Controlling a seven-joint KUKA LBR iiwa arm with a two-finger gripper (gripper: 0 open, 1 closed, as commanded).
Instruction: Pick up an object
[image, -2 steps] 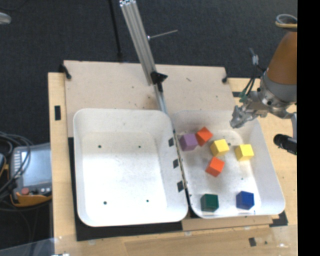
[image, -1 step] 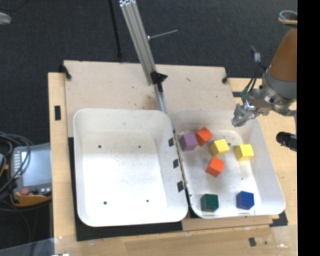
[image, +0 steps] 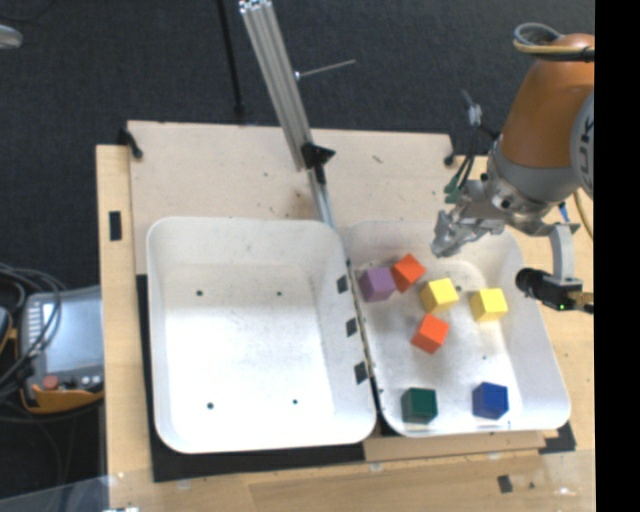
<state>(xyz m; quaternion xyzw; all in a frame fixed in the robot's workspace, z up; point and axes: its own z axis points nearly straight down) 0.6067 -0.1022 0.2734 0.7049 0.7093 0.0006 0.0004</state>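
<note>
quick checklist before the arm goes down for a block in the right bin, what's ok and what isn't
1. Gripper above the right bin, not yet among the blocks: ok.
2. Nothing between the fingers: cannot tell, they blur together.
3. Nearest target, the upper orange block, free to grasp: not ok, it touches the purple block.
4. Yellow block near the middle has room around it: ok, though the lower orange block sits close.
5. Green block and blue block away from the wall: not ok, both lie near the front rim.
</note>
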